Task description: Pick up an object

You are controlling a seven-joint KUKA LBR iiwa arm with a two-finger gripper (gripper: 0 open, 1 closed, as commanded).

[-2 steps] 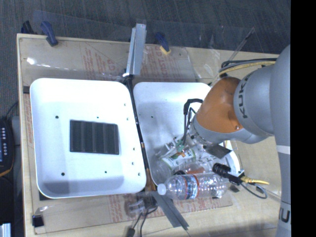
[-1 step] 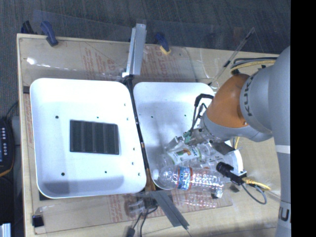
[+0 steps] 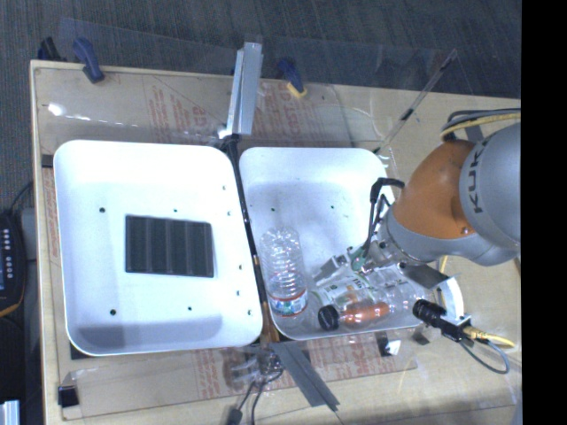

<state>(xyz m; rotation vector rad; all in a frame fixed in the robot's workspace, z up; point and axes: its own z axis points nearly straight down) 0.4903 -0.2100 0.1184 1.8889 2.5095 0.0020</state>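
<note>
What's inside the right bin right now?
The right bin holds a clear plastic bottle and a copper-coloured object. The gripper covers whatever lies beneath it.

Bench fittings outside the bins

Two blue clamps point(image 3: 88, 60) point(image 3: 291, 75) were fixed along the far edge, and a grey metal bar point(image 3: 243, 88) was set between them.

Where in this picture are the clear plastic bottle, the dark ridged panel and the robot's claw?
clear plastic bottle point(image 3: 285, 268): camera view, middle of its body.
dark ridged panel point(image 3: 169, 246): camera view, its centre, in the left bin.
claw point(image 3: 354, 268): camera view, at its tip.
</note>
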